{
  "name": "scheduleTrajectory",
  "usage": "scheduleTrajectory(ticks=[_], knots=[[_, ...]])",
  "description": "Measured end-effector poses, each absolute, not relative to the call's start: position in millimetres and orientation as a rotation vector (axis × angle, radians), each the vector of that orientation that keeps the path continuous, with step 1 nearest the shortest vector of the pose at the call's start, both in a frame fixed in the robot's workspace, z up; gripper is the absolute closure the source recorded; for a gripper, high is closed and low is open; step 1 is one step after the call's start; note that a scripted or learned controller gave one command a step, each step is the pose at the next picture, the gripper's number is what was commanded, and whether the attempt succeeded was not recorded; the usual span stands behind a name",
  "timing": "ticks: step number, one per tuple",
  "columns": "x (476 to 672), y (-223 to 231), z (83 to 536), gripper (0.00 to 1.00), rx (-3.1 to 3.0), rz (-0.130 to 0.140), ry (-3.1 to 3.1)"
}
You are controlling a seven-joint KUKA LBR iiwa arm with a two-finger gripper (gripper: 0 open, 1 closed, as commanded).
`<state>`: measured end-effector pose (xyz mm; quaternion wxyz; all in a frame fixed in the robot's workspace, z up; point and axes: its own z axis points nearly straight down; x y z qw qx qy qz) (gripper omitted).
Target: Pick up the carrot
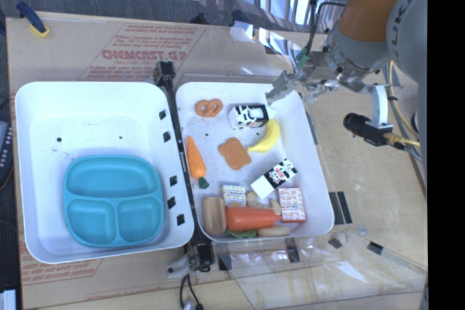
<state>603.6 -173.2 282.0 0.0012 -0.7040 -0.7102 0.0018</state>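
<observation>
Claw (pixel 280 92) over right bin's (pixel 314 156) far edge (can't tell its opening, holding nothing visible), carrot (pixel 195 157) well down-left of it.

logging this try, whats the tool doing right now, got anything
Tool: over the right white bin's far edge, open or closed cannot be told, nothing seen in it.

We see our arm (pixel 396 11) as a thick grey tube with a wide orange band near the wrist. Black cables loop beside it, and a black fitting with yellow wire hangs beneath. Our gripper (pixel 280 92) is slim, pale metal, its details blurred.
</observation>
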Motion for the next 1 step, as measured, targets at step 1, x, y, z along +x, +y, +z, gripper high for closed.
scheduleTrajectory(ticks=[1], knots=[[558.6,-135.2,174.2,0.00,-2.392,0.011,-2.023]])
